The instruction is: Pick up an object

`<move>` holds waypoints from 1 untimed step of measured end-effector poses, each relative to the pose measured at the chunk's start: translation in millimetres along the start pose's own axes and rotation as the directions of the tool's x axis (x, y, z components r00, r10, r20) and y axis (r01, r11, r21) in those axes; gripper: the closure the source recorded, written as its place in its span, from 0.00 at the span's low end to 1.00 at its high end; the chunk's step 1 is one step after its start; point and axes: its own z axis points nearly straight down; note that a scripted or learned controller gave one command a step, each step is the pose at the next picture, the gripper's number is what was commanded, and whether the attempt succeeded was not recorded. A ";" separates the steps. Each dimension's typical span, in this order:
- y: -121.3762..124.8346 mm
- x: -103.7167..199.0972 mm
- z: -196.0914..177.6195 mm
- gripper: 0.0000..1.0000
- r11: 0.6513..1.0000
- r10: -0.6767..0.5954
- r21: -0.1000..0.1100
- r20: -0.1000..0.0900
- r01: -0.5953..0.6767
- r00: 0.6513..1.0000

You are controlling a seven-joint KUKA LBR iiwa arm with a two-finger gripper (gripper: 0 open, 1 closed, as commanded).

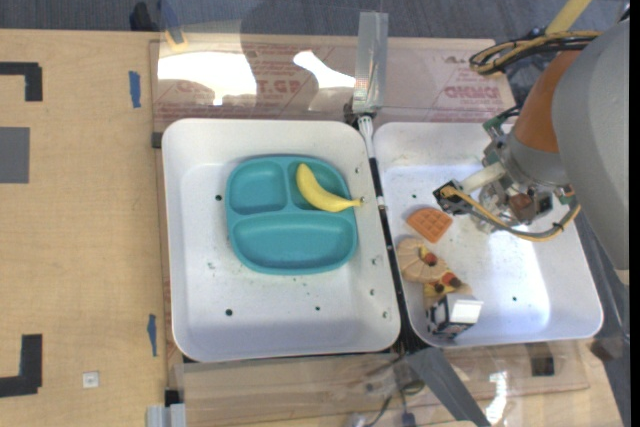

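We show a pale wooden bench [80,245] bearing two shallow white bins: the left bin [195,215] just beside the right bin [560,285]; blue tape strips [134,88] mark the wood.

Left bin [200,300] and right bin [545,290] sit touching on a wooden bench [70,245] (blue tape [134,87] beside).

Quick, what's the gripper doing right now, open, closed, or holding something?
Gripper: cannot be told whether open or closed; it hangs over the right bin.
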 end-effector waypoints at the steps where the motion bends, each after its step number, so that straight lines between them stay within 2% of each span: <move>1: 44.8 -75.5 0.6 1.00 0.997 0.079 -0.002 0.005 -0.079 0.997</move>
